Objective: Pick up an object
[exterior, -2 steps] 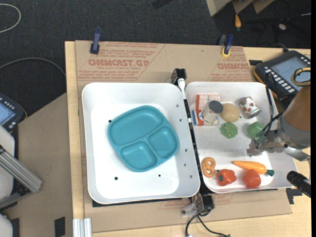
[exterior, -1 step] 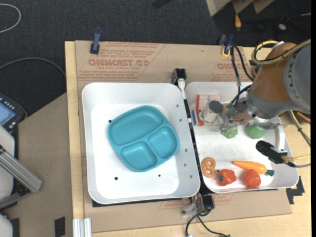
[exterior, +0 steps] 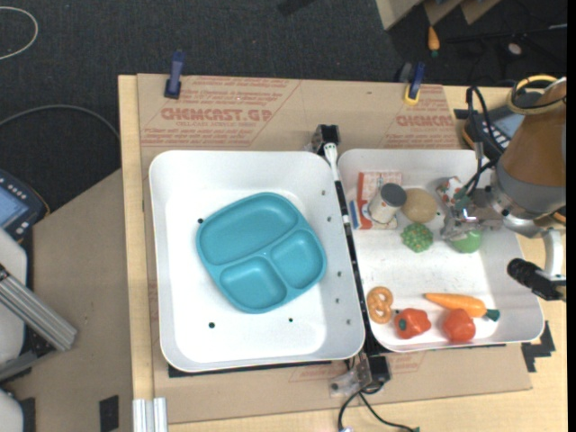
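A cardboard-covered bench stands on dark carpet, clamps at its far edge. The left bin holds a teal tray. In the right bin, the gripper hangs over a green object; its grasp can't be told.
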You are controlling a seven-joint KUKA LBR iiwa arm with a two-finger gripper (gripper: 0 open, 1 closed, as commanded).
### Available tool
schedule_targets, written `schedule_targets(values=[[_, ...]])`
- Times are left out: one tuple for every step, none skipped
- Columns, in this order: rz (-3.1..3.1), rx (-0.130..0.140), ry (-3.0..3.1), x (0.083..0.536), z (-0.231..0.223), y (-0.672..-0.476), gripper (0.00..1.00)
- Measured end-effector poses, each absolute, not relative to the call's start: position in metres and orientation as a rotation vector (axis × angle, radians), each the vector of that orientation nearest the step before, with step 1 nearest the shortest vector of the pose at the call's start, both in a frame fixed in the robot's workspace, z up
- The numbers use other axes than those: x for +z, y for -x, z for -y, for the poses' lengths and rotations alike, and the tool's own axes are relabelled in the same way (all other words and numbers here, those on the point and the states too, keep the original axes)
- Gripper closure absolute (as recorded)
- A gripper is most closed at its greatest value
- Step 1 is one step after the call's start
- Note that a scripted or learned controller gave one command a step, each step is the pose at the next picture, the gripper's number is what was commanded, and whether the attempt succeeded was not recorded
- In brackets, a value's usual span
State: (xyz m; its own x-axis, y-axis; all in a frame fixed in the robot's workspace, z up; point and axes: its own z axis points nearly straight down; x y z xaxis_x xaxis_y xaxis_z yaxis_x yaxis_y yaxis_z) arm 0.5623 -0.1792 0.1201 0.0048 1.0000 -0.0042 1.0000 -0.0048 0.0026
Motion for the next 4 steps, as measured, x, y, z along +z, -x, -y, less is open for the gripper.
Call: schedule_targets(values=[[-2.217,0.002,-2.218,0.13,0.176,-0.564,1.0],[-2.207,0.003,-2.22,0.224,0.221,-0.526,1.0],[-2.228,0.0,-2.222,0.234,0.161,-0.477,1.0],[-2.222,-0.008,-2.23,0.102,0.218,-0.514,1.0]])
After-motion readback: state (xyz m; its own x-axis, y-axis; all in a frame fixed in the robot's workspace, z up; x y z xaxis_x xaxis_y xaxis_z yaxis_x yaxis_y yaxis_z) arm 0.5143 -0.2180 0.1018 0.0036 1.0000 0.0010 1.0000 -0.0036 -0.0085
